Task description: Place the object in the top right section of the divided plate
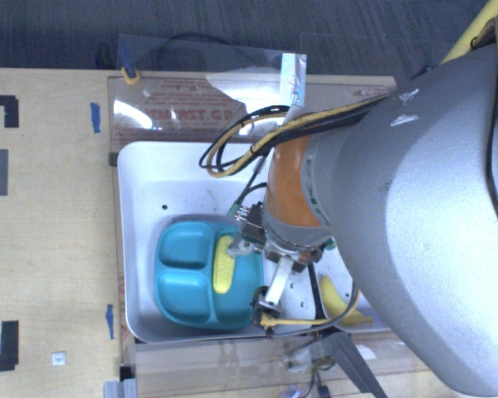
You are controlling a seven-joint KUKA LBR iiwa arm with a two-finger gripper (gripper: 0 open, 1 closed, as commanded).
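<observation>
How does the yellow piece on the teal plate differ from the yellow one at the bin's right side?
The corn cob lies on the teal plate; the banana lies on the bin floor. The corn cob is straight; the banana is curved and partly hidden by the arm. Both are yellow.

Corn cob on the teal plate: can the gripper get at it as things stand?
Likely yes. The corn cob lies uncovered in the right-hand section of the divided plate. The gripper sits right beside it, and nothing seems to lie between them.
</observation>
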